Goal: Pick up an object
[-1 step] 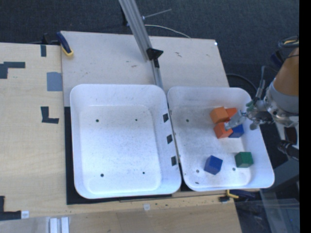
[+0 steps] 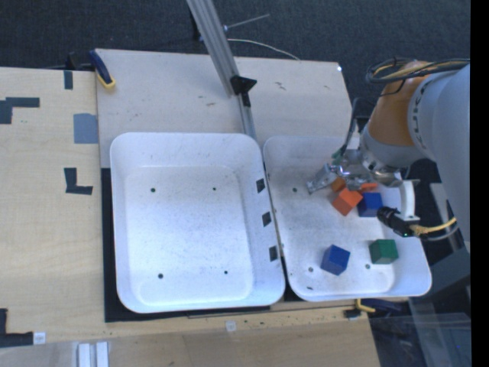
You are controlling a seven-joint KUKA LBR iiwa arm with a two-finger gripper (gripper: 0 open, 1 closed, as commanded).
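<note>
Orange block [image 2: 347,200] beside claw [image 2: 325,179]

You have even, moderately bright overhead light with no hard glare. The two white bins are the brightest areas: the left bin [image 2: 183,220] reads nearly washed out across its floor, with soft grey shading along its walls. Shadows are faint and short; the blue cube [image 2: 335,259] at 5 o'clock casts only a slight one. The dark floor [image 2: 321,14] at 12 o'clock is grainy. Your picture is slightly soft overall, and the grey arm [image 2: 451,121] at 3 o'clock looks blurred.
</note>
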